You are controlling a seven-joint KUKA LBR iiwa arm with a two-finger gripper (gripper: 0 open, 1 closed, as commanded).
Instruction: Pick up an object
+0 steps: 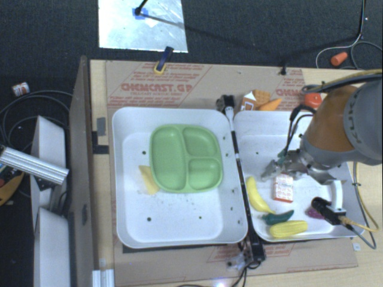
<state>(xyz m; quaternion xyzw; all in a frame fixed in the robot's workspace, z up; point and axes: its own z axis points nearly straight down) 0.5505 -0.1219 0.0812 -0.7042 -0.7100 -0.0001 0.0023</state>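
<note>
The right bin [263,130] holds several small objects along its near side. A yellow banana [258,197] lies by its left wall. A red and white packet [283,188] lies just right of the banana. In front of these are a dark green pepper-like piece [279,217] and a yellow corn-like piece [289,228]. At the near right lies a dark purple object [319,210]. My gripper [282,166] hangs low over the right bin, just above the packet and to the right of the banana. I see nothing held in it.
The left bin [128,220] holds a green divided plate [185,158] with a pale yellow piece [147,179] at its left edge. Orange items [263,103] lie on the cardboard behind the right bin. The grey arm [341,130] covers that bin's right side.
</note>
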